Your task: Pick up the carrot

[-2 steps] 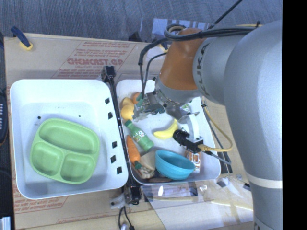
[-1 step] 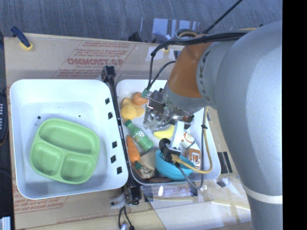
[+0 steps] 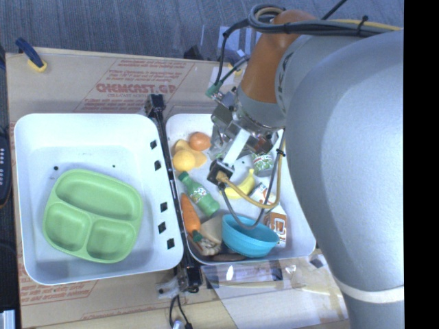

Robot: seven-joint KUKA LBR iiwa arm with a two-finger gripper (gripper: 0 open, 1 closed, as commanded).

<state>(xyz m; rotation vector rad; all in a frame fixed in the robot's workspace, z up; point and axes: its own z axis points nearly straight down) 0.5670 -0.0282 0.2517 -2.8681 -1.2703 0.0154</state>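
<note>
Since the carrot point(image 3: 190, 213) lies at the lower left of the right bin point(image 3: 296, 218), wedged beside a bottle point(image 3: 199, 193), I judge it stiff, light, best pinched mid-length; whether my gripper point(image 3: 224, 168) is spread, I cannot tell.

Red print "CHEMCAST GP" on the brown cardboard sheet point(image 3: 130, 81) under the bins; smaller red lines around it too blurred to read
</note>
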